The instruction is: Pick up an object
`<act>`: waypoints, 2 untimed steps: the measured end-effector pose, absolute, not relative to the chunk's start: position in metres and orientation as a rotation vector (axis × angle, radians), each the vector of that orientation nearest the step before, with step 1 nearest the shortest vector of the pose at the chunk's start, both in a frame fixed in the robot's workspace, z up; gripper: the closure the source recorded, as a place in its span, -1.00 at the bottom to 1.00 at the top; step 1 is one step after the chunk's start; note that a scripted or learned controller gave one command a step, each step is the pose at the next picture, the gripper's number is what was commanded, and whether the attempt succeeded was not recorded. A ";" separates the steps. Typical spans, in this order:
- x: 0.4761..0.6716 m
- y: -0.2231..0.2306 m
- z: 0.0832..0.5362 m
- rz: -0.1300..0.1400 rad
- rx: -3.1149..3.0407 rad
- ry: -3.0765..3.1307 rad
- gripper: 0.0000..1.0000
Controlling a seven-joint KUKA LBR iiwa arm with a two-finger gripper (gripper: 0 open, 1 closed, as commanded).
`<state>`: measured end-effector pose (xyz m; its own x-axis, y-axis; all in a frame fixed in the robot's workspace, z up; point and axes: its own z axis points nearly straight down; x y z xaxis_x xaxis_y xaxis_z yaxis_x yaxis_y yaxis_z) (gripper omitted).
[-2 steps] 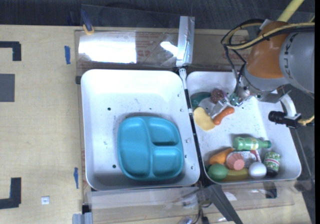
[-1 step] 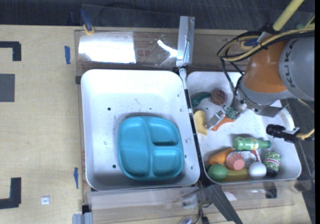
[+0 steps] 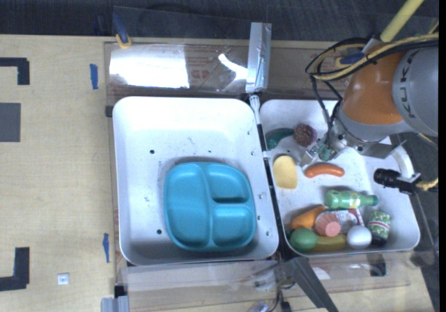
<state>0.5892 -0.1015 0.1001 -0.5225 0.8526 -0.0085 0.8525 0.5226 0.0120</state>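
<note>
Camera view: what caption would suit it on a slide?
Grey arm reaching into the right bin of toy food, above an orange sausage; blue tray in left bin.

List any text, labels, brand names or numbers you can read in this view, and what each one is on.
No text can be read for certain.
Clear sheet behind the bins: faint reddish print, too blurred to read.
Green bottle in the right bin: pale label band, too small to read.
Arm's grey housing: dark marks at the edge, cut off and unreadable.
Blue tray: no markings.
</note>
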 end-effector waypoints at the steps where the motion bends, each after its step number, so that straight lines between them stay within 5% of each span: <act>1: 0.596 -0.052 0.187 0.007 1.813 2.558 1.00; 2: 0.530 -0.019 0.212 -0.002 2.181 2.266 1.00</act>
